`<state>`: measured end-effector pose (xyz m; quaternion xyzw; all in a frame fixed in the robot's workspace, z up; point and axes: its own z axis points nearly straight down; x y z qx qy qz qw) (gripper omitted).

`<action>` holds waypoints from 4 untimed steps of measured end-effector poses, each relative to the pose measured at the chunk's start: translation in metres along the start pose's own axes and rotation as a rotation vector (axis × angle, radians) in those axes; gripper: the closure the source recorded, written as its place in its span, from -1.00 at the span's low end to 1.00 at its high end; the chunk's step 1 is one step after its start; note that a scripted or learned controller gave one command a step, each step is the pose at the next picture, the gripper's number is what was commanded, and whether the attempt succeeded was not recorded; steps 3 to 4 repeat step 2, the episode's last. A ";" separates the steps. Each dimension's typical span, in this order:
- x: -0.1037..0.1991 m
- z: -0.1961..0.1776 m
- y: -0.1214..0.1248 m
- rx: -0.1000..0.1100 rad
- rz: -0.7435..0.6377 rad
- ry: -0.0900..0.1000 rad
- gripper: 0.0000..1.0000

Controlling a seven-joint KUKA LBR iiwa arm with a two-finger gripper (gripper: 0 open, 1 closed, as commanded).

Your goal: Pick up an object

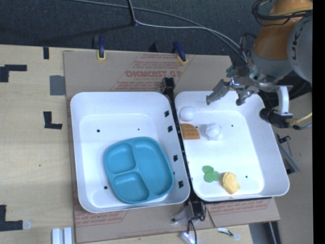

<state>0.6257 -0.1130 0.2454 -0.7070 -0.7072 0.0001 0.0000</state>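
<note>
Open claw above the right bin's far edge, gripping nothing.

Left to right: the left bin (84,111) holds a blue divided plate (138,169) at lower centre. The right bin (264,151) holds a white ball (187,114), a tan block (190,131), a crumpled white lump (213,131), and a green-and-yellow toy (222,179) near its front. At upper right, the gripper (227,96) hangs with fingers spread wide, touching none of them.

Two bins of smooth white plastic, left bin (84,111) and right bin (264,151), rest on matt brown cardboard (147,72). In the left bin lies a semi-gloss blue plastic tray (138,170). Above the right bin, the gripper (229,94) shows dull grey metal fingers.
</note>
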 end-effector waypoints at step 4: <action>-0.004 0.053 -0.095 0.004 0.002 0.001 -1.00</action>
